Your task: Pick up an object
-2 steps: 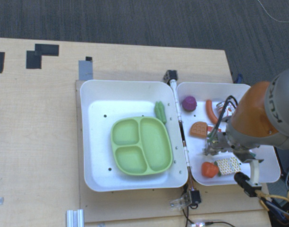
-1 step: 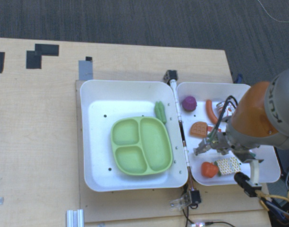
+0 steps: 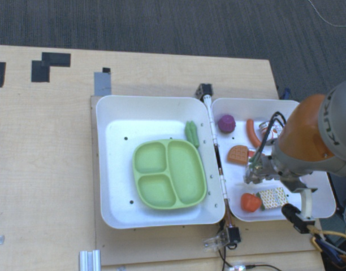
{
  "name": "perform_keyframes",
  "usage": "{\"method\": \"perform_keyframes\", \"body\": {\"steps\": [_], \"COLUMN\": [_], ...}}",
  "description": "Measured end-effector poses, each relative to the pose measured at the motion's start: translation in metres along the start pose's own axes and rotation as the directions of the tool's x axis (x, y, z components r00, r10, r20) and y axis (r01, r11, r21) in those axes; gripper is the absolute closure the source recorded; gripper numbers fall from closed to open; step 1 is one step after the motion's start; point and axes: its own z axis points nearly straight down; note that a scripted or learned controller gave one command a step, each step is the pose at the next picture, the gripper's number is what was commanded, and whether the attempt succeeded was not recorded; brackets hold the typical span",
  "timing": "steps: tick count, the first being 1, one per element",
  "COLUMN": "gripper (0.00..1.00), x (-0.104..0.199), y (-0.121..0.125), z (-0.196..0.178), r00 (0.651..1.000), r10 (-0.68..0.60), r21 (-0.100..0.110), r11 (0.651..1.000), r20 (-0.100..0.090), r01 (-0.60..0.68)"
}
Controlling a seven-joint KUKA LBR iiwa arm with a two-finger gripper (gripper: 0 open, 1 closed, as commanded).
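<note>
The right bin [image 3: 325, 206] holds a purple ball [image 3: 226, 123], a red-orange sausage [image 3: 251, 132], an orange toast-like slice [image 3: 238, 154], a red-orange tomato-like piece [image 3: 250, 202] and a white speckled square [image 3: 273, 197]. My gripper [image 3: 254, 175] hangs over the middle of this bin, just below and to the right of the orange slice and above the tomato piece and the speckled square. I see nothing held in it. The wrist hides the bin floor to its right.
The left bin [image 3: 113, 123] holds a light green divided plate [image 3: 169, 174] and a green pod [image 3: 191, 133] against its right wall. The ridge between the bins [image 3: 213, 145] runs close to the left of the gripper.
</note>
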Motion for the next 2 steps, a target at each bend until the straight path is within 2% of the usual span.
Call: {"method": "perform_keyframes", "body": {"steps": [1, 2], "gripper": [0.00, 1.00], "x": [0.0000, 0.0008], "y": [-0.0001, 0.0013], "z": [0.0000, -0.0090], "r00": [1.000, 1.000], "r10": [-0.001, -0.002], "r21": [0.000, -0.001], "r11": [1.000, 1.000], "r20": [0.000, -0.001], "r01": [0.001, 0.002]}}
